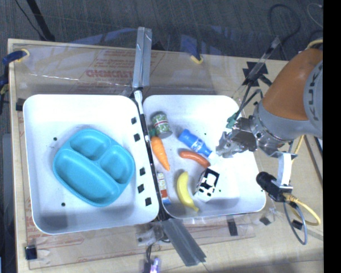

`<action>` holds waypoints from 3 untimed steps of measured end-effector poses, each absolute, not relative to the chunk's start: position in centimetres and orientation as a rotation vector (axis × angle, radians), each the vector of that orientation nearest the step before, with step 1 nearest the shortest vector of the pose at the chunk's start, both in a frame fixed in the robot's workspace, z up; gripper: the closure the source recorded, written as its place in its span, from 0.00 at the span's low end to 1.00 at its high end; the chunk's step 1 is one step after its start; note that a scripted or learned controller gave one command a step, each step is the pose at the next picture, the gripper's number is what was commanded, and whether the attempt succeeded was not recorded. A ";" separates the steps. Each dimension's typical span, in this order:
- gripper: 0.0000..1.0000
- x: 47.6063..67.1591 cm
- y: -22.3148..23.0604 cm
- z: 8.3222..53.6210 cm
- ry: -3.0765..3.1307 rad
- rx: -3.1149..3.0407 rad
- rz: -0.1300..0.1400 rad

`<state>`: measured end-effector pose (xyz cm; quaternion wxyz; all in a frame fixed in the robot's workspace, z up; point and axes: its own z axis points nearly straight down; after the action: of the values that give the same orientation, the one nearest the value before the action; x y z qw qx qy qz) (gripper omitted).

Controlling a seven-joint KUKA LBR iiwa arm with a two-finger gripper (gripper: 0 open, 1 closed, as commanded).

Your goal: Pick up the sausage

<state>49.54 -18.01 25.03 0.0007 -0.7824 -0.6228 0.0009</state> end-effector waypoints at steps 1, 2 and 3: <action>1.00 52.0 -13.1 25.1 -1.906 -2.496 0.002; 1.00 49.6 -20.2 30.9 -2.071 -2.362 0.001; 1.00 49.1 -10.8 26.6 -1.927 -2.478 0.003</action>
<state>49.14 -10.82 26.64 0.0014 -0.7894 -0.6139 0.0010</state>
